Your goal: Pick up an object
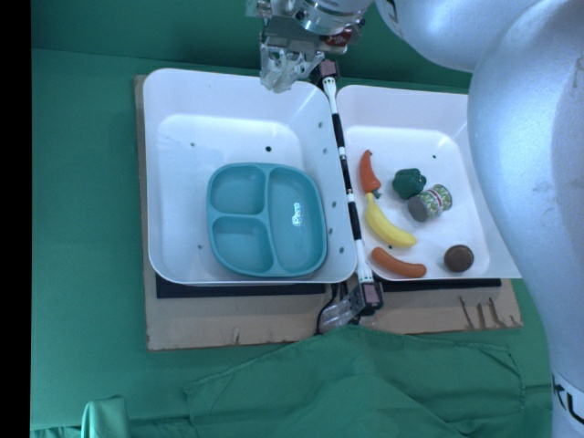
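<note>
I am watching from far away, and I use the blue plate (pixel 267 219) as my marker. It sits in the left bin (pixel 182 108), and it has three sections with nothing in them.

My claw (pixel 278 73) hangs up high, past the far side of the plate, over the back rim of that bin. I see nothing between its tips. I cannot tell if it is wide or narrow from this view, because the tips are small and bunched together.

The things I could pick are all to the right of the plate, in the right bin (pixel 401 108). Closest to the plate is a red pepper (pixel 368 172), then a banana (pixel 383 227) just below it. A hot dog (pixel 398 263) lies near the front. Further right are a green broccoli (pixel 409 182), a little can (pixel 431 202) touching close beside it, and a brown ball (pixel 459 258) by the front corner.

So I think the pick has not started. The claw is well apart from every toy.

What could go wrong? If the claw drops straight down here, it could hit the rim or close on air. The striped bar (pixel 342 167) between the bins is in the way too, and the pepper and banana lie just beside it, so a tip might bump the bar. The broccoli and can are so close that I might knock one while grabbing the other. The brown ball could roll away.
</note>
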Available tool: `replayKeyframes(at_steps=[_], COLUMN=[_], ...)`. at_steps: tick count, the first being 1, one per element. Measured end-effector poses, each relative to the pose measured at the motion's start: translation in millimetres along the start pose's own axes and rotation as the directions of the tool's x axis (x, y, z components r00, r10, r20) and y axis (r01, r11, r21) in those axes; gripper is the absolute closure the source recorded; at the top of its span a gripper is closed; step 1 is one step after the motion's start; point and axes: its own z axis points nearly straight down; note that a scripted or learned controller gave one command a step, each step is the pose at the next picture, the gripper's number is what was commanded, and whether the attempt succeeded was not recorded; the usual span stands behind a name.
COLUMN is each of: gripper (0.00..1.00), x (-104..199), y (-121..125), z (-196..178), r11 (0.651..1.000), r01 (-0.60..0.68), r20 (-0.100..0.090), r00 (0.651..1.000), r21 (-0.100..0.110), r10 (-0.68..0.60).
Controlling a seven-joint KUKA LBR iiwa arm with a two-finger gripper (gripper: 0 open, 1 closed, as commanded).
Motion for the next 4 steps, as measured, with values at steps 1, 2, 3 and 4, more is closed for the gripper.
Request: replayKeyframes(at_steps=[1, 2, 3, 4], gripper=[1.0, 1.0, 1.0, 1.0], x=[3.9, 7.3, 7.7, 4.1], y=[59.2, 59.1, 58.9, 59.1], z=[9.8, -0.7, 2.5, -5.5], r11=[1.0, 1.0, 1.0, 1.0], r01=[-0.001, -0.001, -0.001, -0.001], r20=[0.001, 0.001, 0.001, 0.001], r00=[1.0, 1.0, 1.0, 1.0], r21=[-0.001, -0.001, 0.001, -0.001], r10=[0.001, 0.001, 0.001, 0.001])
